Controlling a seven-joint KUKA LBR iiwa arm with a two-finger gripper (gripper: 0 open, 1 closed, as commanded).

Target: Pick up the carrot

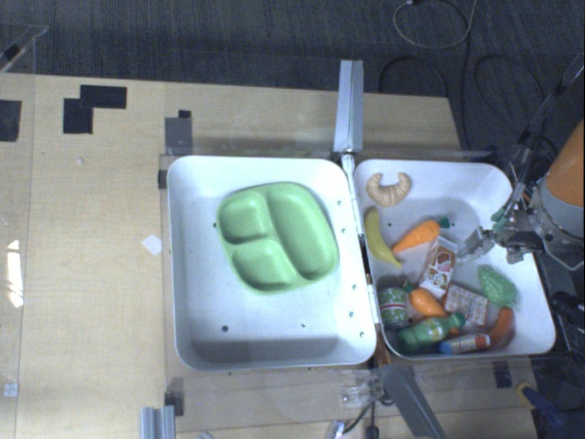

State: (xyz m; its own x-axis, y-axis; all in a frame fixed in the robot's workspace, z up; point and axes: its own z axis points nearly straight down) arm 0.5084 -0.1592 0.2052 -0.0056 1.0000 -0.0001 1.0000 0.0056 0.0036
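Carrot (417, 235) on its side in the right bin (484, 179), orange, one only, beside one banana (377, 238) and one croissant (388, 187). Gripper (494, 242) nearby, fingers spread, pinching nothing. One green divided plate (276, 236) alone in left bin (196, 273).

Banana (379, 239) (touching) beside carrot (416, 236)

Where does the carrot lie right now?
The carrot lies in the right bin, between the banana on its left and the small carton below right.
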